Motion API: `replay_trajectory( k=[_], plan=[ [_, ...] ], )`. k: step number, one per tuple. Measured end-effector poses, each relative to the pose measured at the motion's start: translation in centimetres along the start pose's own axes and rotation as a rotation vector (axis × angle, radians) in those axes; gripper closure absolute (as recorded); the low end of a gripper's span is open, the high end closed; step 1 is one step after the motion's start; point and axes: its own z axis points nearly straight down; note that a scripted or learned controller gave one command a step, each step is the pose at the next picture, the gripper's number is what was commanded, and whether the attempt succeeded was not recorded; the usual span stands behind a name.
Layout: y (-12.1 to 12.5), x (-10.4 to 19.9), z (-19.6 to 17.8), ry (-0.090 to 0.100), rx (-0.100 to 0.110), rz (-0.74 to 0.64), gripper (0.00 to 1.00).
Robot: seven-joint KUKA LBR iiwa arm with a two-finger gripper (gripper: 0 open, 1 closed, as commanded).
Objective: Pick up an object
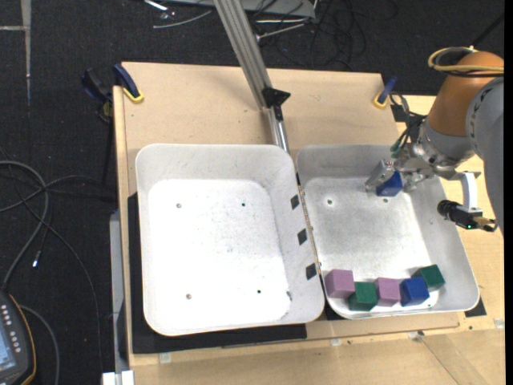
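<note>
The tool (388, 176) is closed around a blue block (391, 184), apparently just off the right bin (353, 215) floor; the pick looks nearly done, with lifting clear remaining.

- The grey, rounded metal arm (487, 127) has a smooth, curved shell.
- A glossy orange band (455, 103) wraps it above the wrist, with a pale loop of cable (449, 53) arching over its top.
- The silver-grey end effector (390, 175) is a cluster of small metal parts with thin dark wires running into it.
- A white bracket (467, 189) hangs off the wrist, carrying a small black module (465, 215) with a tiny green light.
</note>
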Motion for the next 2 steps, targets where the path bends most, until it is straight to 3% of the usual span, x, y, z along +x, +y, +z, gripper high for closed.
replay_trajectory(
  k=[1,2],
  plan=[
    [0.1,0.0,-1.5,-0.004,-0.004,-0.001,1.00],
    [-1.8,8.4,-9.6,0.000,-0.009,-0.006,1.00]
  ],
)
